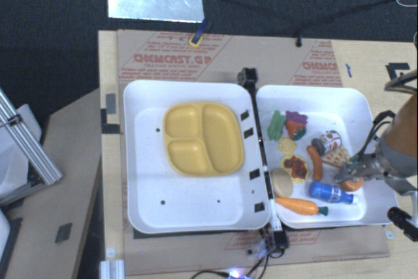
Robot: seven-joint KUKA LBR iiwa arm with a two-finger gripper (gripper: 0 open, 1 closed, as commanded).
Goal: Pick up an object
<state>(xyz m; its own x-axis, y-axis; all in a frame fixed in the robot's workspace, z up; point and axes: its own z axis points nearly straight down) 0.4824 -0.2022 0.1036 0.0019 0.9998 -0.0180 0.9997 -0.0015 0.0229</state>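
Grey metal two-finger pincer (347, 173) sits low in the right shallow white plastic bin (356, 101), near its right wall. We cannot tell how far it is open; the tips blur into the clutter. It seems to touch a small round orange toy piece (353, 184) just under the tips, contact unclear. Right below the pincer lies a blue plastic toy bottle (330, 193) on its side. Left of the pincer: red toy sausage (315, 162), orange toy carrot (300, 206) lower left. Far left of the pincer, the left white bin (140, 160) holds a yellow three-compartment plastic tray (202, 139).
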